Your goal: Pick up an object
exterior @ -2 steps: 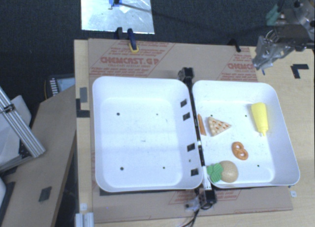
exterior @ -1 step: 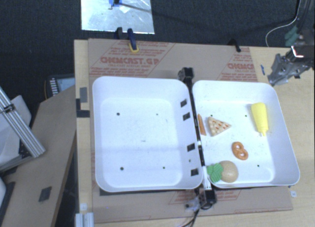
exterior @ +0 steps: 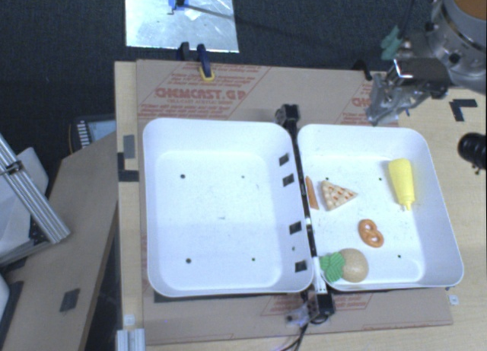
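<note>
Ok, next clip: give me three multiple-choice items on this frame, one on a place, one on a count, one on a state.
1. Where does the yellow bottle lie?
A. In the left bin
B. Near the right bin's right wall
C. On the cardboard

2. How many items lie in the right bin?
A. Two
B. Five
C. Eight

3. Where is the gripper?
A. Above the right bin's far rim, clear of every item
B. Pressed on the pretzel
C. Deep in the left bin

Answers:
1. B, it lies by that wall.
2. B: bottle, pretzel, pizza slice, orange stick, burger.
3. A, it hangs at the far edge, touching nothing.
</note>
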Action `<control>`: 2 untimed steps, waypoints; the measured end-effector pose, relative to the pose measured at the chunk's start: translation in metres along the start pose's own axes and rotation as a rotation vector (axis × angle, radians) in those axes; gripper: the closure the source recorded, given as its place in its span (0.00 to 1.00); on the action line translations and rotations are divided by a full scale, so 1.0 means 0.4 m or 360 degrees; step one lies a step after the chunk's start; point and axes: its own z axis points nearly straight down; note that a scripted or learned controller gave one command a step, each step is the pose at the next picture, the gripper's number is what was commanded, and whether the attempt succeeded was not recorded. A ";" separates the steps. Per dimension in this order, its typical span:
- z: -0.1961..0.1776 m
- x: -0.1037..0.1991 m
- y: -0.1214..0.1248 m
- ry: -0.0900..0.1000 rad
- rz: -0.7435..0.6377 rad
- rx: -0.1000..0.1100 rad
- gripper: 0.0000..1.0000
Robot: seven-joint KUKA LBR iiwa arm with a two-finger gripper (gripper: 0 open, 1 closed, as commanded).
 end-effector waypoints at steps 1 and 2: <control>0.001 0.058 0.016 0.0000 0.0004 0.0001 1.00; 0.001 0.105 0.001 -0.0001 0.0006 0.0002 1.00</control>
